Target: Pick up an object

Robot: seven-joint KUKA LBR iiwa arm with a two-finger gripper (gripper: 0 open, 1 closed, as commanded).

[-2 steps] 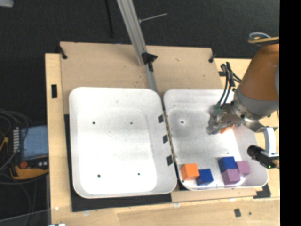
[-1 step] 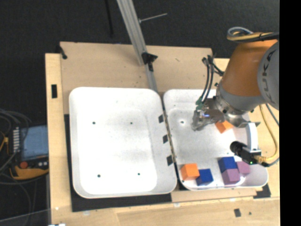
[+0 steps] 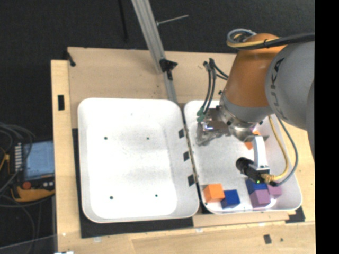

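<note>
The arm reaches over the right bin [image 3: 222,160] from the right, its orange band and grey wrist hiding the bin's far part. My gripper [image 3: 205,133] hangs low over the bin's left side, near the divider between the bins. At the bin's near edge lie an orange block [image 3: 214,192], a blue block [image 3: 231,198] and a purple block [image 3: 259,197], with another blue piece [image 3: 252,184] and a pink piece [image 3: 275,190] by the purple one. A small orange bit [image 3: 249,145] peeks out under the wrist. I see nothing between the fingers.
The left bin [image 3: 132,157] lies beside the right one. A grey metal post [image 3: 151,36] slants up from behind the bins. Cables loop around the wrist, and a white and black sensor unit [image 3: 257,160] hangs over the right bin's right side.
</note>
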